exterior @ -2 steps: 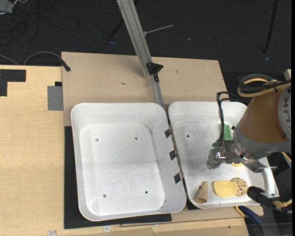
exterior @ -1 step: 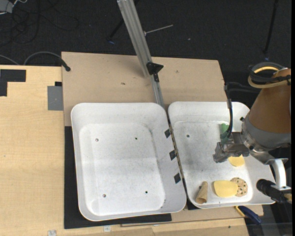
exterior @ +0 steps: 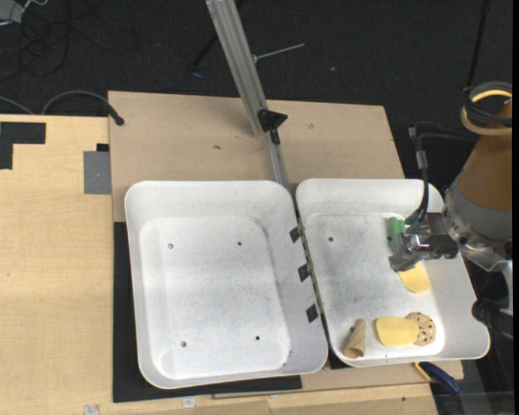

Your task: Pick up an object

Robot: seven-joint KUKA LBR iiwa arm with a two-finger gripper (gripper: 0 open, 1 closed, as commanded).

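Gripper (exterior: 413, 251) low over the right bin (exterior: 346, 201), near its far right side, with the grey arm (exterior: 484, 188) reaching in from the right and the orange band just above the wrist. Fingers too dark and small to read as spread or closed; cannot tell, and nothing visibly caught between them. Just below the gripper, touching or almost touching its tip, a pale yellow piece (exterior: 415, 280) flat on the bin floor, the likeliest target. Beside the gripper's upper left, a small green object (exterior: 395, 228), partly hidden by the wrist hardware, nature unclear. Toward the near edge of the same bin, three more candidates: a tan cone (exterior: 355, 338) lying tilted, a second yellow piece (exterior: 395, 332), and a round speckled cookie (exterior: 422, 327) touching that piece on its right. By the look of it, task at the approach or grasp stage, not done: no object lifted clear, all still resting in the bin; closing on one and raising it left to do. Left bin (exterior: 208, 284) white and shallow, side by side with the right one, black clips along the shared edge. Both bins on a dark mat over a light wooden bench (exterior: 35, 258); behind, a slanted metal rail (exterior: 242, 67) and cables on a dark floor
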